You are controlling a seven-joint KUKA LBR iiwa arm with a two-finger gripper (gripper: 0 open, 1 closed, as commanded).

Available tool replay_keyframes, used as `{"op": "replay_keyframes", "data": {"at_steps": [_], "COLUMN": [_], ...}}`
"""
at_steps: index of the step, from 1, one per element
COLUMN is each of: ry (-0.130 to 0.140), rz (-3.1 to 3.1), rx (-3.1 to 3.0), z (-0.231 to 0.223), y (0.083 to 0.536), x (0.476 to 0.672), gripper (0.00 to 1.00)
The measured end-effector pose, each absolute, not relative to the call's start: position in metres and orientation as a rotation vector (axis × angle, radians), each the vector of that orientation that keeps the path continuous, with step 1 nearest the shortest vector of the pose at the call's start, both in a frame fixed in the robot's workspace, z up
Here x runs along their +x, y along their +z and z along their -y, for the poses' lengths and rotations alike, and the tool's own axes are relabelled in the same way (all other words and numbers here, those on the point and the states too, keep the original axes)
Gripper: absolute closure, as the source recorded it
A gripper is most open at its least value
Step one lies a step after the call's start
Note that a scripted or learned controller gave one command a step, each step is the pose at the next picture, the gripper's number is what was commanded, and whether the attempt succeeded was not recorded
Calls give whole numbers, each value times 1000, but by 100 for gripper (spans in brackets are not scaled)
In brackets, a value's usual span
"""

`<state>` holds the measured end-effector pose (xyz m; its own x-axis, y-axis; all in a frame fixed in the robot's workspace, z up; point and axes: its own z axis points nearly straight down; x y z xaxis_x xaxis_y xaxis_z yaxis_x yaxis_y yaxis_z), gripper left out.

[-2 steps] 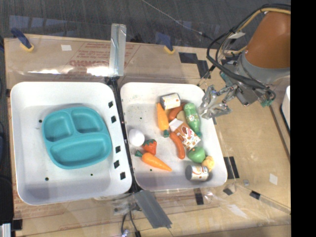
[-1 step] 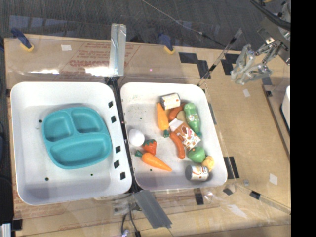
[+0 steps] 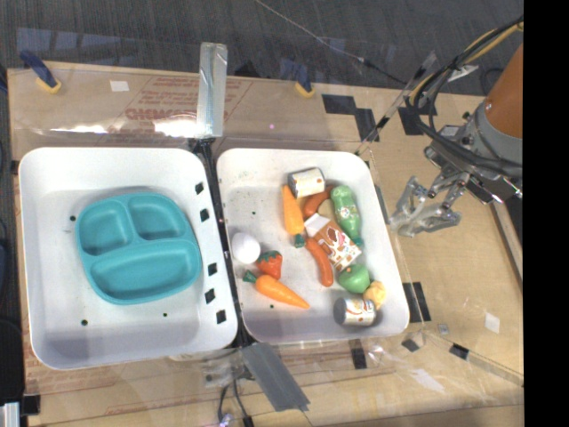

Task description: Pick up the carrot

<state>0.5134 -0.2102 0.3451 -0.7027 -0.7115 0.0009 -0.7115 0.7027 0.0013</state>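
Observation:
An orange carrot [image 3: 281, 293] with a green top lies in the front left part of the right bin [image 3: 233, 185], pointing right and toward the front. A second orange carrot-like piece [image 3: 292, 212] lies further back in the same bin. My gripper [image 3: 428, 210] hangs outside that bin, over the bench to its right and well away from both carrots. Its fingers [image 3: 412, 205] are spread open with nothing between them.
Beside the carrot sit a strawberry [image 3: 269, 263] and a white egg [image 3: 244, 248]. Further right are a sausage [image 3: 320, 261], a small carton [image 3: 339, 247], a green bottle [image 3: 345, 210], a green pepper [image 3: 354, 278] and a tin can [image 3: 356, 310]. The left bin [image 3: 36, 238] holds a teal divided plate [image 3: 138, 247].

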Motion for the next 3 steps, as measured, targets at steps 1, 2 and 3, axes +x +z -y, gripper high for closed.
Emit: {"op": "replay_keyframes", "data": {"at_steps": [1, 2, 3], "ry": [-18, -4, -3], "rz": [2787, 2792, 2741], "rx": [1435, 1440, 1539], "z": [205, 206, 152], "y": [178, 183, 92], "x": [509, 511, 533], "gripper": [100, 0, 0]}}
